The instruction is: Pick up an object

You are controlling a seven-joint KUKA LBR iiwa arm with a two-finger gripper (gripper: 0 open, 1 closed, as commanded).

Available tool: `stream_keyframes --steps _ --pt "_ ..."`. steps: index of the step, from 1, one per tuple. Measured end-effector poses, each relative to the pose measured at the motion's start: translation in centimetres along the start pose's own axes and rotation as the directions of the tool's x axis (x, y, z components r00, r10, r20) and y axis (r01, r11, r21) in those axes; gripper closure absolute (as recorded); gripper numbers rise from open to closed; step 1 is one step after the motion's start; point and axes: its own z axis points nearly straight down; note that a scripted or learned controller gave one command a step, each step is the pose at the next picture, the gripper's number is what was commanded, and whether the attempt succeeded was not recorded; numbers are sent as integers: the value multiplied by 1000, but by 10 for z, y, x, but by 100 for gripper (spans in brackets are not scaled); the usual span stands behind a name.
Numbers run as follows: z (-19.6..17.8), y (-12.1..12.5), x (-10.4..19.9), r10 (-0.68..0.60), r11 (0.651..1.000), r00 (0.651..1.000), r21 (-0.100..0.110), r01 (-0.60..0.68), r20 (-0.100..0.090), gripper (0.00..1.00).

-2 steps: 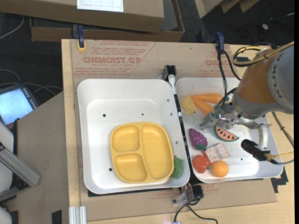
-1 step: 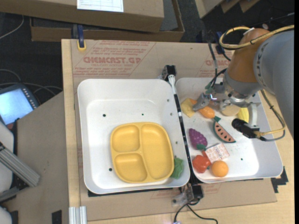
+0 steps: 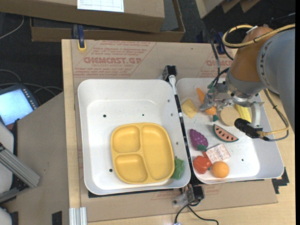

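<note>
Yellow tray in left bin

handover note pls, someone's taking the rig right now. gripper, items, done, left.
Gripper: down in the right bin, among the items at its far end; fingers not readable from this angle, and no item is visibly held.
Right bin: yellow cheese wedge, orange piece, purple grapes, watermelon slice, corn, red-and-white packet, red pepper, orange.
Left bin: yellow divided plate, green piece at its edge.
Done: arm lowered into the right bin.
Left: get a confirmed grasp and lift an item.
</note>
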Motion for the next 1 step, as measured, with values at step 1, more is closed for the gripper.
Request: stream_keyframes --steps 1 --pt "-95 -51 78 -6 1000 1000 1 6 -4 100"
